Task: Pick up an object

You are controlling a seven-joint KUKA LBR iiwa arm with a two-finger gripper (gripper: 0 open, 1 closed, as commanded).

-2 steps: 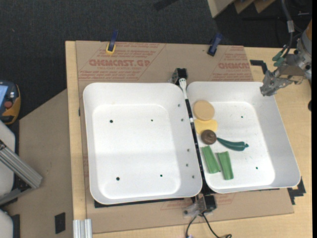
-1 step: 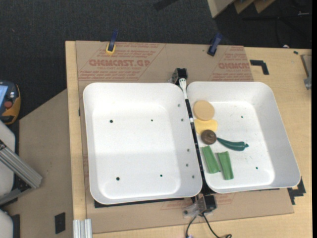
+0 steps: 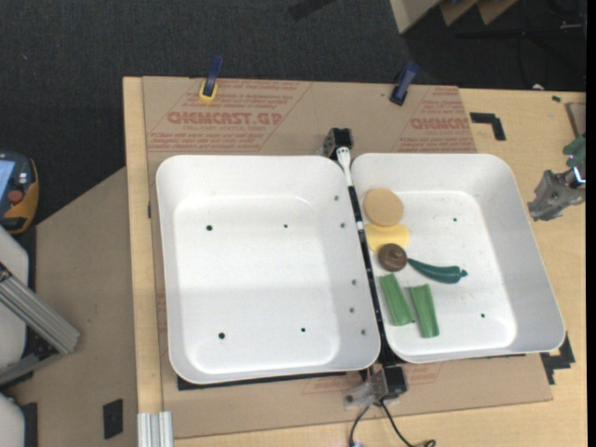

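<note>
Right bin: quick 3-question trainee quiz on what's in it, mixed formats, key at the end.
1. True or false: the two green sticks lie in the right bin.
2. Which object touches the brown disc? A) the tan round piece B) the yellow piece C) the blue clamp
3. Fill in: the dark green curved piece lies toward the view's ____ of the brown disc.

Key
1. True. They lie side by side near the bin's front left.
2. B. The disc overlaps the yellow piece's lower edge.
3. Right.
</note>
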